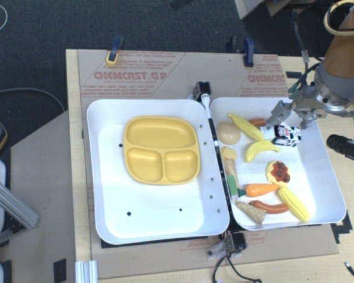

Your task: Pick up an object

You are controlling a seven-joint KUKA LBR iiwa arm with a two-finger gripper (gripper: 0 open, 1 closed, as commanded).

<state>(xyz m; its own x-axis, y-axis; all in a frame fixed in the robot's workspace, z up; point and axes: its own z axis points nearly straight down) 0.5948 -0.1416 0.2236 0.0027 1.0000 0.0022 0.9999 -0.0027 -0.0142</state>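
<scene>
Yellow divided plate [161, 148] in the left white bin [106, 211], toy food crowding the right bin [324, 187], gripper [290, 120] spread open above a black-and-white toy cow [287, 135], bananas [255, 140] beside it, nothing held.

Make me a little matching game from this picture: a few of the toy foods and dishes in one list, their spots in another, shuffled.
Things:
1. yellow divided plate
2. carrot
3. banana
4. corn cob

Places:
A. right bin, near its front right corner
B. left bin, by itself
C. right bin, middle, below the long yellow pepper
D. right bin, just above the red sausage

Pairs: 1-B, 2-D, 3-C, 4-A
</scene>
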